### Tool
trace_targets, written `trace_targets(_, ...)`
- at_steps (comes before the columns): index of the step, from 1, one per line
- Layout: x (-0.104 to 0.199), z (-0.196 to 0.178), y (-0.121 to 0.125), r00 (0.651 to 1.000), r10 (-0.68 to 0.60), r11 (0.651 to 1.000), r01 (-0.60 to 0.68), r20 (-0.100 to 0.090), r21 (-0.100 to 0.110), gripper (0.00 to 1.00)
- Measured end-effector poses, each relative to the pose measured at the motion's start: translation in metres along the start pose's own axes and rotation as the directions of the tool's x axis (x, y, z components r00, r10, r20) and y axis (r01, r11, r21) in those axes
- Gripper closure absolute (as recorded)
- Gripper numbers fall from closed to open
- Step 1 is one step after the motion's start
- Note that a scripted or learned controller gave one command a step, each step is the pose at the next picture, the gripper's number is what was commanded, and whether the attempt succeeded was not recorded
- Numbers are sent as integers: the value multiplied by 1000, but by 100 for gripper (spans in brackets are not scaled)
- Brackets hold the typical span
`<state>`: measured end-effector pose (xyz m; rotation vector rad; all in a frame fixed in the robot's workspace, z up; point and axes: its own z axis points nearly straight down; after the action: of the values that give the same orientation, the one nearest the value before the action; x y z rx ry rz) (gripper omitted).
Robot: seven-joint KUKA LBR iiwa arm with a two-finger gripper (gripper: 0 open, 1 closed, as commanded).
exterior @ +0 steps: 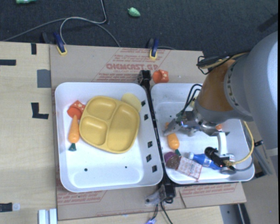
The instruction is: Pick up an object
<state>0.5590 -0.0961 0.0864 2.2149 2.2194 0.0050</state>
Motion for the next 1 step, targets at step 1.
trace_targets(1,1,0,-3,1000,1,1000,-1,1,-1,0)
